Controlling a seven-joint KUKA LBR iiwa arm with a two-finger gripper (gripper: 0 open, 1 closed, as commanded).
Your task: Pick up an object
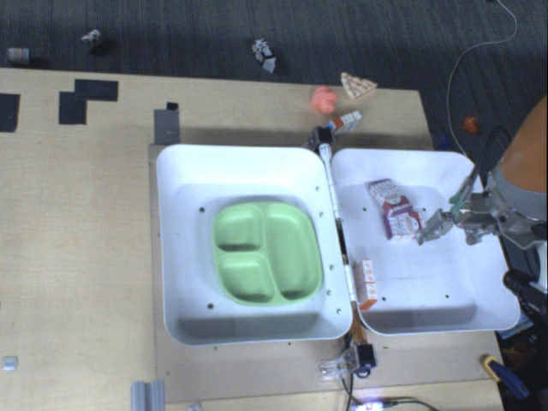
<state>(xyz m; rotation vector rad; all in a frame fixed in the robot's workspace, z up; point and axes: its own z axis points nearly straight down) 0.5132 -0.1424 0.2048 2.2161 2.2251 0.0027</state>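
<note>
In the right bin [479, 281] a red and white packet [395, 211] lies toward the back, near the middle. A small orange and white box [366, 282] rests against that bin's left wall. My gripper [432, 229] reaches in from the right, low over the bin, with its tip just right of the packet's lower corner. I see nothing held in it. Above it the grey arm with its orange band [524, 154] leaves the view at the right edge.
The left bin [175, 229] holds a green compartment plate [267, 252]. Behind the bins, on the bench, lie a pink ball [324, 99], a pizza-slice toy [358, 85] and a small tube [342, 124]. Cables run along the front edge [360, 362].
</note>
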